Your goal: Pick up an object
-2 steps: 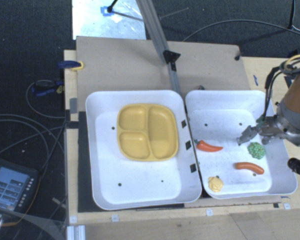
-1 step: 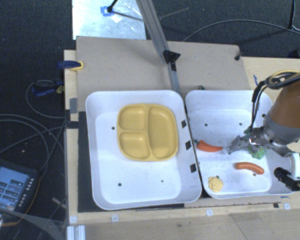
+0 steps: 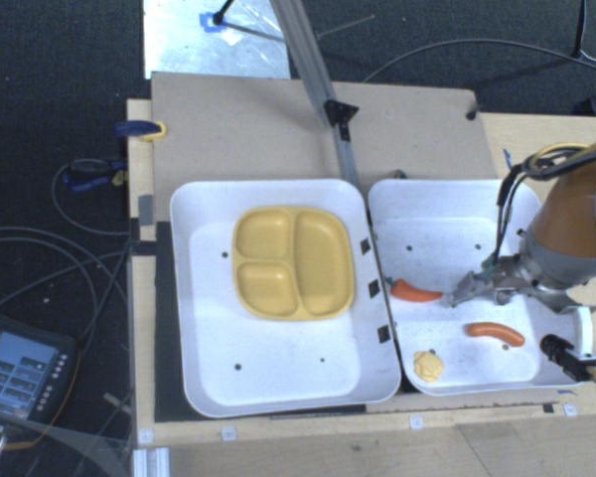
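Approach step: gripper (image 3: 464, 292) low in the right bin (image 3: 427, 212), beside the orange carrot (image 3: 415, 291); finger state indiscernible. Next: centre over carrot.

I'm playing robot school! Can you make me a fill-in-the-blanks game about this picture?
1. The yellow plate lies in the ____ bin.
2. The plate has ____ compartments.
3. The right bin holds ____ orange sausages, one near the gripper.
4. The small lumpy thing in the right bin's front corner is ____.

Missing words: left; three; two; yellow
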{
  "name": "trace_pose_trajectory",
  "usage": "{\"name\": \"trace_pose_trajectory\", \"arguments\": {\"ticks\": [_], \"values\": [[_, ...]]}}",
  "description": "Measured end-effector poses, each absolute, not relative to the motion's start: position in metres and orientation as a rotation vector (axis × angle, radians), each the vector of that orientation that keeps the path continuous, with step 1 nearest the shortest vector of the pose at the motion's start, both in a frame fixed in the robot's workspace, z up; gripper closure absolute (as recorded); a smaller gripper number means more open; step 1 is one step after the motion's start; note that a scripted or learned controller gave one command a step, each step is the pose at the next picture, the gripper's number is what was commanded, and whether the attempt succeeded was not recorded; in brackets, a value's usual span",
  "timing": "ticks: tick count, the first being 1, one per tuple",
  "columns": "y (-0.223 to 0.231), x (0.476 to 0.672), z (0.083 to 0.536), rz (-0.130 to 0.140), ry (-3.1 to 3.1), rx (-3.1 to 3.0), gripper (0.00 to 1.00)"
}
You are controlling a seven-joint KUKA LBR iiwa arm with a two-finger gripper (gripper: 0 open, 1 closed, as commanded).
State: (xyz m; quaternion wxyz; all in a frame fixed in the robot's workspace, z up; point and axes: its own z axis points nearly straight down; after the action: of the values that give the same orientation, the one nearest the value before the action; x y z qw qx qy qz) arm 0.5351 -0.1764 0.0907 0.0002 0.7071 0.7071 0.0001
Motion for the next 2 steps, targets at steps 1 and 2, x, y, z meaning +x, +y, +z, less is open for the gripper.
{"name": "trace_pose_trajectory", "arguments": {"ticks": [1, 2], "values": [[-0.176, 0.536, 0.102, 0.004, 2.219, 2.22, 1.0], [-0.176, 0.532, 0.165, 0.006, 2.222, 2.212, 1.0]]}}
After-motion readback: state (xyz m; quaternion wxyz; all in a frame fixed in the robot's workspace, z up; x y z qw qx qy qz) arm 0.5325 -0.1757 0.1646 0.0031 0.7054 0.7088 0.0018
